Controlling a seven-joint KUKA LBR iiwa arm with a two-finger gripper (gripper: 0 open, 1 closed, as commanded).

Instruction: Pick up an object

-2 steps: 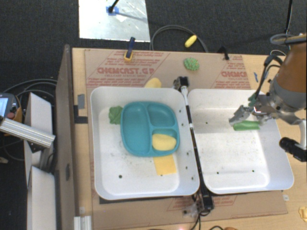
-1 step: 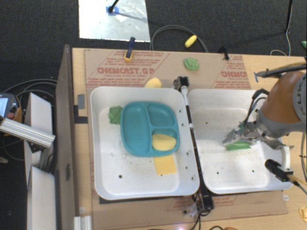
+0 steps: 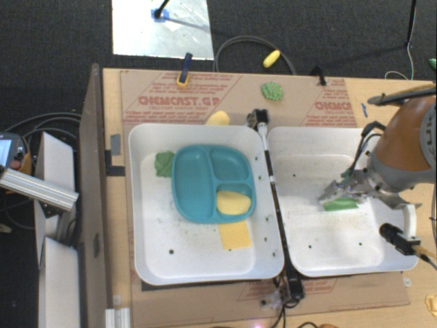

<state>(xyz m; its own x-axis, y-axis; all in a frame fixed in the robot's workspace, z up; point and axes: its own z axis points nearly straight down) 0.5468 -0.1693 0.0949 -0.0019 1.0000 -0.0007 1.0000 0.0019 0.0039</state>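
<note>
Down in the right bin (image 3: 321, 251), near its right wall: gripper (image 3: 339, 195) low over a small flat green piece (image 3: 341, 205), bright green, oblong, lying on the white floor and touching the fingertips. Cannot tell how far open, nor whether gripped. In the left bin (image 3: 147, 251): teal divided plate (image 3: 208, 183).

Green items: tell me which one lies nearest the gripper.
The flat green piece in the right bin, right at the gripper. The leafy green piece lies in the left bin; the round green one sits on the cardboard.
</note>
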